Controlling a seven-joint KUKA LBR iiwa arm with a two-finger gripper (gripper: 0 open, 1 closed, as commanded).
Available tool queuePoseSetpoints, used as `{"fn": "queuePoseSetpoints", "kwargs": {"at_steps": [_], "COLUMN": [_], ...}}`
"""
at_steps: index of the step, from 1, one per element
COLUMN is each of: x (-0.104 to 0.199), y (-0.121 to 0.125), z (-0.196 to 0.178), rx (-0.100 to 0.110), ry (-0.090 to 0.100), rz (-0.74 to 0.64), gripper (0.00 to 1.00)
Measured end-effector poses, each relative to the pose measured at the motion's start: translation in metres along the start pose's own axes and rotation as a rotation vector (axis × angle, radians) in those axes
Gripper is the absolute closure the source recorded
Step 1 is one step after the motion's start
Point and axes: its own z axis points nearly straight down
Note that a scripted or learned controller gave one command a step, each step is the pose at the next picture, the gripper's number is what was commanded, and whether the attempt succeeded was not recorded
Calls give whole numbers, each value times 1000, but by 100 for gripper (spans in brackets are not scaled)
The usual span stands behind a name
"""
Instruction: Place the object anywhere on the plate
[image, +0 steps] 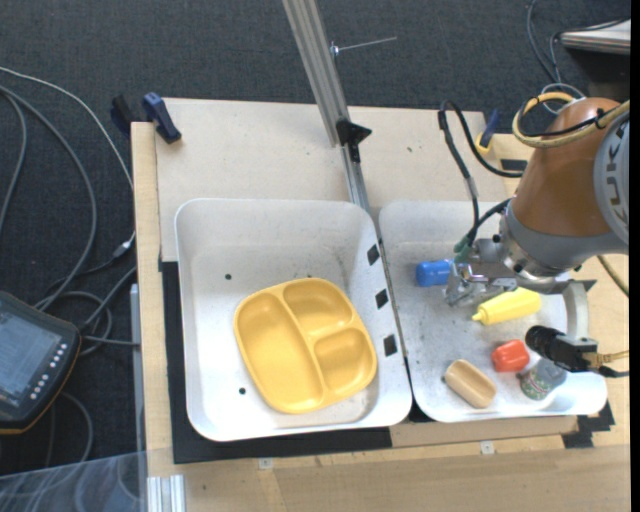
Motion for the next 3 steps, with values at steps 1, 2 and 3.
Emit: {"fn": "queuePoseSetpoints", "kwargs": {"at_steps": [1,2,3], "x": [46,91,149], "y": [-1,-12,-27], "z": [0,-3,-4], "rx": [0,1,2], "ry": [0,0,1], "rz": [-1,-1,-3], "gripper": [100,100,100]}}
